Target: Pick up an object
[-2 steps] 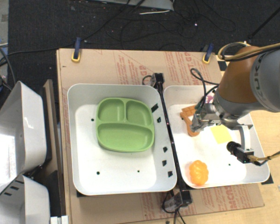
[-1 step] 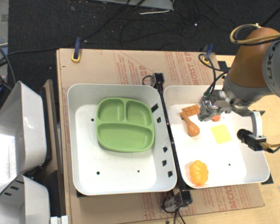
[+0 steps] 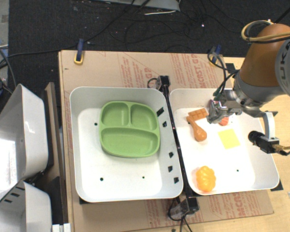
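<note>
The gripper (image 3: 217, 113) is seen in the upper part of the right bin (image 3: 260, 178), just beside the drumstick-shaped orange toy (image 3: 198, 130), whose long axis runs from upper left to lower right. Whether the gripper is spread or closed cannot be told.

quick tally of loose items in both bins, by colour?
Green: 1, divided plate
Orange: 3, lumpy toy, drumstick-shaped toy, flat waffle-like piece
Yellow: 1, flat square
Red/pink: 1, small piece beside the gripper
Total: 6
</note>
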### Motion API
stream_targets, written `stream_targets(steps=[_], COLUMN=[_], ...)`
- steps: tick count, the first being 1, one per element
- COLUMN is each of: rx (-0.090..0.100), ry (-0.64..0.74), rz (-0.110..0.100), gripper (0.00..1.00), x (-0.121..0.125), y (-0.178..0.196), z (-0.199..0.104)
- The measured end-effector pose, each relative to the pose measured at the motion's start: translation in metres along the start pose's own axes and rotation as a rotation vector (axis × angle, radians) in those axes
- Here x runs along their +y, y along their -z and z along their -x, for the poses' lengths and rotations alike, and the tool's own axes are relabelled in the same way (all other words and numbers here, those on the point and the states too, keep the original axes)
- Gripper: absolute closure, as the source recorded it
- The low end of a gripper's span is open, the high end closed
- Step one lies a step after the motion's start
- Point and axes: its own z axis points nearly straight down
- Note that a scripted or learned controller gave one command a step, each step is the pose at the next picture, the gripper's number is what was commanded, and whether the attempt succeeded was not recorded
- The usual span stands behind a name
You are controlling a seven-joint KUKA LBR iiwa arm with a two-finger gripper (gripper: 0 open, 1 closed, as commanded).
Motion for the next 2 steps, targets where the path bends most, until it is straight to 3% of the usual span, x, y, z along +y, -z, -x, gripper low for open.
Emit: stream_targets(steps=[2], rx=[0.002], ry=[0.006], rz=[-0.001], gripper=[1.00], x=[0.004], y=[0.021], z=[-0.112])
